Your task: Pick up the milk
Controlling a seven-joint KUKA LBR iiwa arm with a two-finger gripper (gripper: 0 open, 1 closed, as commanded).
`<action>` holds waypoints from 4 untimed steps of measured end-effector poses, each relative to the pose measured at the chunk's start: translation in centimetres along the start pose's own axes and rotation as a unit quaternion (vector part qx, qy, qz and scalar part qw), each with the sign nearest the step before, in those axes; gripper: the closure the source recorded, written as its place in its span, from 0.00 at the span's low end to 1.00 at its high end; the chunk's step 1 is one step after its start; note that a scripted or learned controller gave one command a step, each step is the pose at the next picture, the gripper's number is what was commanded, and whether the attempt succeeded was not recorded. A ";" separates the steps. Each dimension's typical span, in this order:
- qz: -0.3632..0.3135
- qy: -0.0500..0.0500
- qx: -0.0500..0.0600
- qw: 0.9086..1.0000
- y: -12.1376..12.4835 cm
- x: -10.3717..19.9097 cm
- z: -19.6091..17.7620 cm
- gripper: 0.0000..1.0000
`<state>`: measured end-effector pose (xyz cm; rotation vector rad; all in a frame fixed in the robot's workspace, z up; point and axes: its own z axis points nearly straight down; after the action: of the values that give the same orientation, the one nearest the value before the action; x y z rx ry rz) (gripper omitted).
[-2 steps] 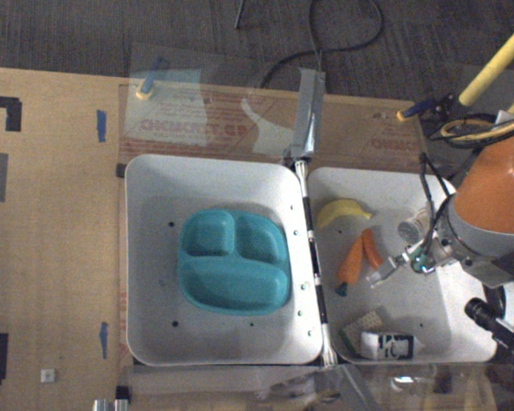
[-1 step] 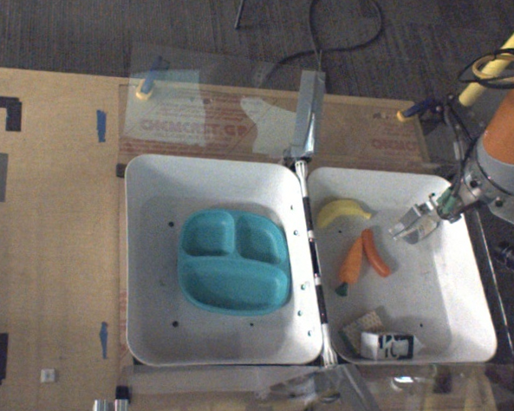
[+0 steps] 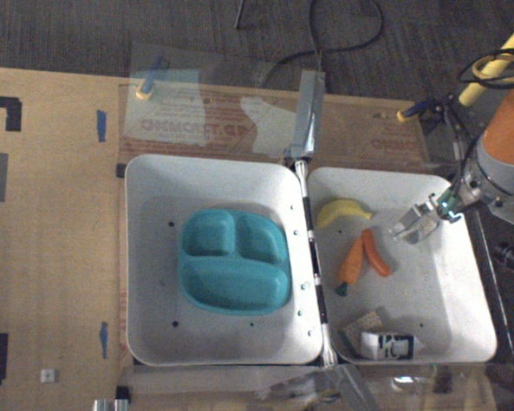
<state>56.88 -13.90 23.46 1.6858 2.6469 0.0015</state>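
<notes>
Gripper (image 3: 415, 222) hovers upper right, fingers apart around nothing; I see the milk (image 3: 386, 345) well below, on the right bin (image 3: 460, 300).

arm (image 3: 506, 146) cut off at right edge, hand (image 3: 415, 223) grip too small to tell

One fixed camera looks down from above at a slant, far enough back to take in both bins (image 3: 215, 176) mid-frame, the counter (image 3: 47, 231) at left, and dark floor (image 3: 121, 18) along the top.
</notes>
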 end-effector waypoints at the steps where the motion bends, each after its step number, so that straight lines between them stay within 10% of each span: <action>1: -0.052 -0.001 -0.003 0.999 -4.8 2.3 14.6 0.00; 2: 0.032 0.000 0.000 0.999 3.8 5.0 4.9 0.00; 3: -0.006 -0.001 -0.003 1.000 2.5 2.9 14.6 0.00; 4: -0.019 0.000 0.000 1.000 6.6 5.9 -0.9 0.00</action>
<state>60.35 -5.75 24.39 1.6360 2.6775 0.0021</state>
